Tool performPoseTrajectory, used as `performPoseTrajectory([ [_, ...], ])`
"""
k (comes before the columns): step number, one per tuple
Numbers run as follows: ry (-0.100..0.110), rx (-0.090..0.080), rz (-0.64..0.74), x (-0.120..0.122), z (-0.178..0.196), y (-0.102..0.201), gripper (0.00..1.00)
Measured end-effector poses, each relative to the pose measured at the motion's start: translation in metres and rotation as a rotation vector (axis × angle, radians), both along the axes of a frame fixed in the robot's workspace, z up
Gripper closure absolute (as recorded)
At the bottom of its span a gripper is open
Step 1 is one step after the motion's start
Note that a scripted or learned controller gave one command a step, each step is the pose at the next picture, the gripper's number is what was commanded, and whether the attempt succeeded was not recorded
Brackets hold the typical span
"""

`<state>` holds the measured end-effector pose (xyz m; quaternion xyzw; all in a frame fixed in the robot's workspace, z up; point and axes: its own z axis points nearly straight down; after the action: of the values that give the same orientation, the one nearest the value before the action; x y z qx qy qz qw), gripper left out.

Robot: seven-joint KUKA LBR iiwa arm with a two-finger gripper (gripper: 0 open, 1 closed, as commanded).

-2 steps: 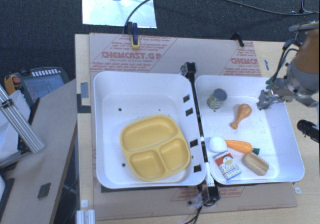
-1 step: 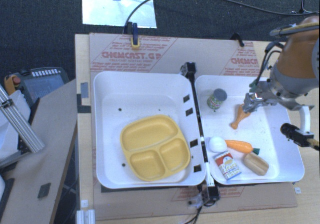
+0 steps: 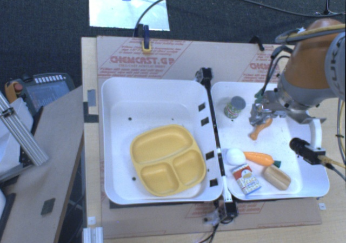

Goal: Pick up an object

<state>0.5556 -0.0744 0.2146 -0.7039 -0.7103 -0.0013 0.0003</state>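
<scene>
Arm (image 3: pixel 316 69): reaches in over the right bin (image 3: pixel 303 144), its wrist above that bin's far half.
Left bin (image 3: pixel 121 101): sits beside the right bin, across the divider; it holds a yellow tray (image 3: pixel 167 158).
Right bin: carries all the loose things, so any pick is made here.
Gripper (image 3: pixel 260 116): low in the right bin, near its middle; an orange piece (image 3: pixel 260 127) hangs or leans directly below it, touching the tip. I cannot tell whether the fingers are apart or closed, nor whether the piece is truly between them.
Can (image 3: pixel 234 107): upright in the right bin, just beside the gripper, toward the divider.
Carrot (image 3: pixel 259 158): lies in the right bin's near half, in front of the gripper.
Bread (image 3: pixel 277 177): near corner of the right bin, just past the carrot.
Carton (image 3: pixel 246 178): beside the bread, toward the divider.
Egg (image 3: pixel 234 156): at the carrot's blunt end, beside the divider.
Progress: judged mid-way. The gripper is at a target, the orange piece; a firm hold and a clear lift off the right bin's floor are not yet shown.
</scene>
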Motion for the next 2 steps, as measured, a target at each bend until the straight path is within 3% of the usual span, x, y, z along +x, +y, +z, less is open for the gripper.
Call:
performPoseTrajectory([
  [2, -0.001, 0.000, 0.002, -0.014, 0.012, 0.097, 1.00],
])
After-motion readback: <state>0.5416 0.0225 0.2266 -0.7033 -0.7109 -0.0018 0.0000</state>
